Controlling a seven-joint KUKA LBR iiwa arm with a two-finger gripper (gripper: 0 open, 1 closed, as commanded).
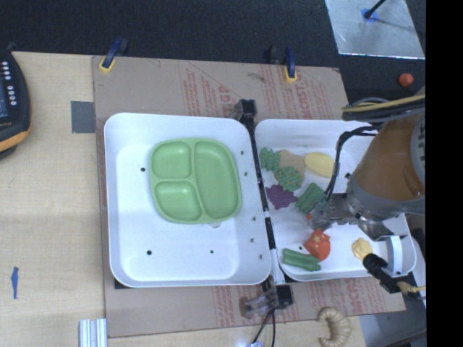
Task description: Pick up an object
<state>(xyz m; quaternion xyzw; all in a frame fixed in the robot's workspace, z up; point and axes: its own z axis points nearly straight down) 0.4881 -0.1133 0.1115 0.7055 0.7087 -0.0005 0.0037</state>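
My gripper (324,219) hangs low over the right bin (289,130), just above a red toy (317,246) and beside a dark green piece (309,196). The grey and orange arm (387,172) covers the bin's right side. Other toy foods lie in this bin: purple grapes (281,196), a yellow piece (318,164), a tan and green piece (289,172), a green leafy piece (268,157), a long green pod (300,260) and a small yellow item (361,249). I see nothing held in the gripper.
The left bin (123,259) holds a light green divided plate (195,181). A tan curled object (334,325) lies on the cardboard in front of the right bin. A black and orange controller (10,107) sits at the bench's left edge.
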